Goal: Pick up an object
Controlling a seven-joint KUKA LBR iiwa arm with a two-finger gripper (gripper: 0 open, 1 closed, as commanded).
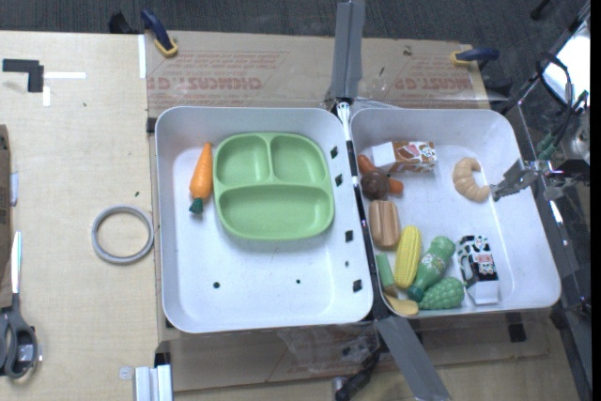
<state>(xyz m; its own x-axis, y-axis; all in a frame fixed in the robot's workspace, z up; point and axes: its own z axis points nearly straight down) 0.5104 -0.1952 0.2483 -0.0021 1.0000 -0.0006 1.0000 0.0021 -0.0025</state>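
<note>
Two shallow white bins with smooth, rounded walls sit side by side on the pale wood bench (75,136), over a sheet of brown cardboard (235,75). The left bin (178,277) holds a glossy green tray (274,185) with three compartments, rounded at the corners, and a tapered orange carrot (200,176) lying just beside the tray's left edge with its green stub toward the near side; the lower half of this bin's floor is bare, with a few small dark specks. The right bin (526,286) is fuller: a small carton (404,156) near the far wall, a brown lump (377,185) beside it, a ridged tan bun (384,223), a bumpy yellow corn cob (408,255), knobbly green vegetables (437,277) touching the corn, a black-and-white box (479,263), and a curved, pale croissant (470,179) toward the right wall. Open floor lies in the middle of this bin between the carton, croissant and corn. The claw (512,185) reaches in over the right rim, just beside the croissant; whether it is wide or narrow cannot be told, and nothing is seen held in it. On the bench, left of the bins, lie a grey ring (122,233) and scissors (17,333).
</note>
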